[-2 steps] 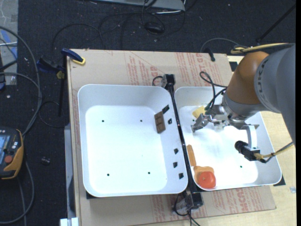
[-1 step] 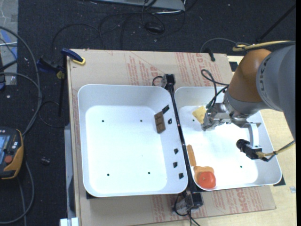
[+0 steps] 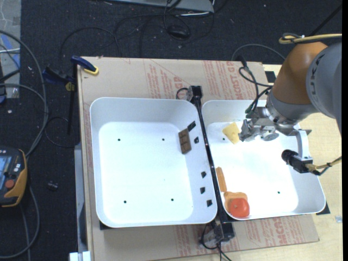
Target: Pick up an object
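A pale yellow wedge (image 3: 232, 132) lies at the back left of the right bin (image 3: 304, 194). My gripper (image 3: 247, 130) is low over that bin, just to the right of the wedge and close against it. A red ball-like piece on an orange base (image 3: 237, 205) sits in the right bin's front left corner. An orange stick (image 3: 221, 179) lies along the left wall just behind it. In the left bin (image 3: 109, 145), a brown ridged bar (image 3: 185, 141) rests near the right wall.
The grey arm with its orange band (image 3: 304, 64) comes in from the upper right over the right bin's back edge. A black part with a cable (image 3: 296, 161) hangs by the bin's right wall. Black clips (image 3: 203, 174) line the divider between the bins.
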`<state>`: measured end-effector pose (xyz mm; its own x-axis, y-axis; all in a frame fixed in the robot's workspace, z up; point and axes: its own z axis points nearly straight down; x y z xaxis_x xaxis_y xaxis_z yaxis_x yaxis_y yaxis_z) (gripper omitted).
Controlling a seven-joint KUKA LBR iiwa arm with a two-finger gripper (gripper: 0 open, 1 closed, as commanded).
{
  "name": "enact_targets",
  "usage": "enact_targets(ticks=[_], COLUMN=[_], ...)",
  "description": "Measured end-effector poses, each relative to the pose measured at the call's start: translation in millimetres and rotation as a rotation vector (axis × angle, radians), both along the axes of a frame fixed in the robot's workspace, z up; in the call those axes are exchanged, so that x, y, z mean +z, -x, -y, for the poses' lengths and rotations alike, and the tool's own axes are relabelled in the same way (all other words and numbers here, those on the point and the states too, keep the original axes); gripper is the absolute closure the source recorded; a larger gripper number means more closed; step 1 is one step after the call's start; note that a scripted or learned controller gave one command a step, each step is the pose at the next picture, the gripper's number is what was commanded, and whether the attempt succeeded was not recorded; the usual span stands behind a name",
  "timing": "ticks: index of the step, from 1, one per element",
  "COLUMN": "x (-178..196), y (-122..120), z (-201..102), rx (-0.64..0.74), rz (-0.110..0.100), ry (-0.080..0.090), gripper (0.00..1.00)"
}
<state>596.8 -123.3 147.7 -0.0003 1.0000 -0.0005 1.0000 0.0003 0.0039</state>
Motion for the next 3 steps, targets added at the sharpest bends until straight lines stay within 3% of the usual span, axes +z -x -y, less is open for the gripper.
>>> enact_targets(ticks=[2, 3], x=[96.3, 88.3], y=[-2.8, -1.1], z=[-8.8, -70.4], rx=[0.000, 0.005], rz=[-0.001, -0.004], ry=[0.000, -0.002], gripper=[1.00, 1.00])
